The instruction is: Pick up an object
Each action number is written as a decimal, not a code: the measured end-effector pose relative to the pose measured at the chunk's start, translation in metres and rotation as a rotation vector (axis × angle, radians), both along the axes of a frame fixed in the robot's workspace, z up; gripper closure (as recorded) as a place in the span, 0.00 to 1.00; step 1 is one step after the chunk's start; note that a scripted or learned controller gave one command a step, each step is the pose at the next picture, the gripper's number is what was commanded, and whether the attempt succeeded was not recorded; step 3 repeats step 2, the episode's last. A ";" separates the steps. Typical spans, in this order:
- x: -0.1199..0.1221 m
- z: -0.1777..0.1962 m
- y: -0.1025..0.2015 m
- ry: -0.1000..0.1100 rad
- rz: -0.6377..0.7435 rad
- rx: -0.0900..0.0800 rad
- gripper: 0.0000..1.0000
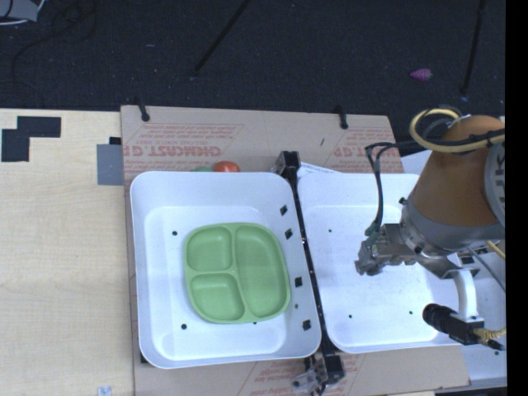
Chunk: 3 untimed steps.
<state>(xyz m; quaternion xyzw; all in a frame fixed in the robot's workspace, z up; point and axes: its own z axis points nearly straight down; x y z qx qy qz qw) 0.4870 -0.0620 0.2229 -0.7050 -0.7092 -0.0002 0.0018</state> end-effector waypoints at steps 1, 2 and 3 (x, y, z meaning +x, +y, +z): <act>-0.002 0.011 0.053 0.000 0.000 0.000 1.00; -0.006 0.015 0.112 0.001 0.000 -0.001 1.00; -0.006 0.015 0.112 0.001 0.000 -0.001 1.00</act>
